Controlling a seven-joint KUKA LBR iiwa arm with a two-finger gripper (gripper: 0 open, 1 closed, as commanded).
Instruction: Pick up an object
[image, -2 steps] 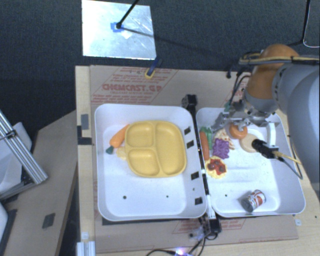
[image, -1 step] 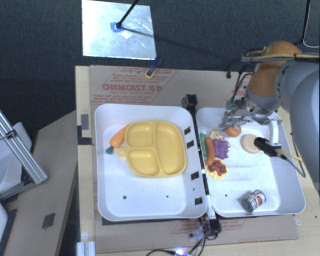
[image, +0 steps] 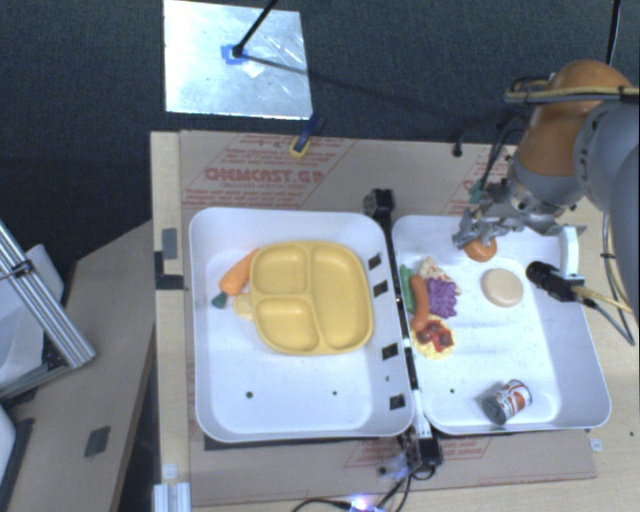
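While claw (image: 481, 240) hovers, yellow tray (image: 305, 297) in L bin (image: 215, 400).

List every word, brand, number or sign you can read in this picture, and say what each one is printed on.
"CHEMCAST. G?" in red, last characters unsure: on the brown board beneath the left bin.
Smaller red lines above and below that print: too blurred to read.
Red print on the board behind the right bin and along the board's front edge: too blurred to read.
Label on the small can in the right bin: red and white, too small to read.
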